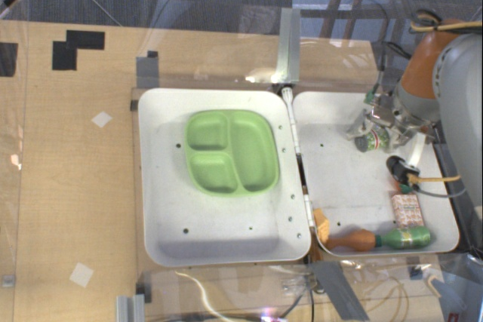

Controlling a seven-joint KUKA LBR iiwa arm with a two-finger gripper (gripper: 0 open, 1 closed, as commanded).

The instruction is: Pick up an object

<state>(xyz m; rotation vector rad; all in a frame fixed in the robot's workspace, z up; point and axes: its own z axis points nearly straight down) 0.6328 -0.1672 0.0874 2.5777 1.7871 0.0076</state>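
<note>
My gripper point(379, 130) hangs low over the back right part of the right bin point(339, 185). A small green and white can-like object point(373, 140) lies right at its tip, dark round end facing left; whether it is gripped is unclear. Along the bin's front wall lie a green bottle point(404, 239) and an orange carrot-like piece point(353, 240), end to end. A pink patterned box point(407, 210) rests just behind the bottle, near the right wall.
The left bin point(162, 222) holds a green three-compartment plate point(230, 151) at its middle. A metal divider point(296, 154) runs between the two bins. The grey arm with its orange band point(419, 68) covers the right bin's back right corner.
</note>
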